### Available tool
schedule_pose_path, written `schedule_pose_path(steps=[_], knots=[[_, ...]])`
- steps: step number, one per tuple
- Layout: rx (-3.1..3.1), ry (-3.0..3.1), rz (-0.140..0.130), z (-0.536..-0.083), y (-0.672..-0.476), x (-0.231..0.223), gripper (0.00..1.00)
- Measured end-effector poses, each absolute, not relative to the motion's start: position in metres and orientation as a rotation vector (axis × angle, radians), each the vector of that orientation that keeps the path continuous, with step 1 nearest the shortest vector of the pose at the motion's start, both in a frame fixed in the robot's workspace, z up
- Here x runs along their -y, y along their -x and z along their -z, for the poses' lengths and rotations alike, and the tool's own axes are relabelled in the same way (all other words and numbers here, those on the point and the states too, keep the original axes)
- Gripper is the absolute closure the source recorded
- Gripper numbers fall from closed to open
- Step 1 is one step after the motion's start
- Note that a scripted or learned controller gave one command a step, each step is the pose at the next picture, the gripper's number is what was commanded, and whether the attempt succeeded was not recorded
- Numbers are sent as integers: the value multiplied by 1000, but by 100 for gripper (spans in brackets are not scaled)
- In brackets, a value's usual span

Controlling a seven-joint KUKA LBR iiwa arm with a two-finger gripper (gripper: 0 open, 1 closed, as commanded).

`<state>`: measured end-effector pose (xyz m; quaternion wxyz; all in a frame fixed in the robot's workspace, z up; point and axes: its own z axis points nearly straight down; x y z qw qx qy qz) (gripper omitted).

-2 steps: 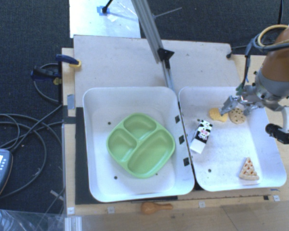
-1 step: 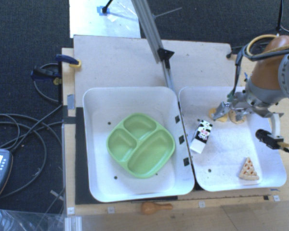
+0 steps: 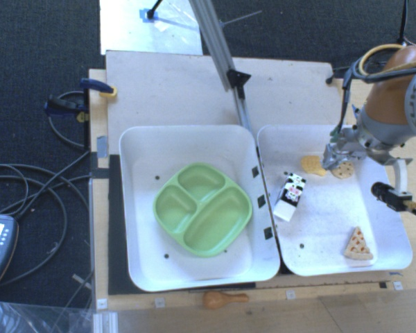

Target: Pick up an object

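The gripper (image 3: 336, 159), its claw state impossible to tell, hangs over the flat round tan waffle-patterned toy cookie (image 3: 343, 169) just right of the small yellow-tan oval biscuit (image 3: 311, 164); probably light, stiff and thin, best pinched across its edges.

In the right bin lie a cow-print carton (image 3: 290, 195), pizza slice (image 3: 358, 245), and two cookies (image 3: 312, 164).

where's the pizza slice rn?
In the camera view, the pizza slice lies in the right bin, near its front-right corner, apart from the milk carton to its left.
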<state>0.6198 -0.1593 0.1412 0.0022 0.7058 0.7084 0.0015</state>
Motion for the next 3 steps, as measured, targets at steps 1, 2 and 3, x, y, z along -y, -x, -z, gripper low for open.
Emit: schedule_pose_path(steps=[1, 2, 3], knots=[[-2225, -2208, -7, -194, -632, 161, 100], [-2227, -2210, -5, -221, -633, 161, 100], [-2233, -2212, -1, -213, -610, 115, 100]])
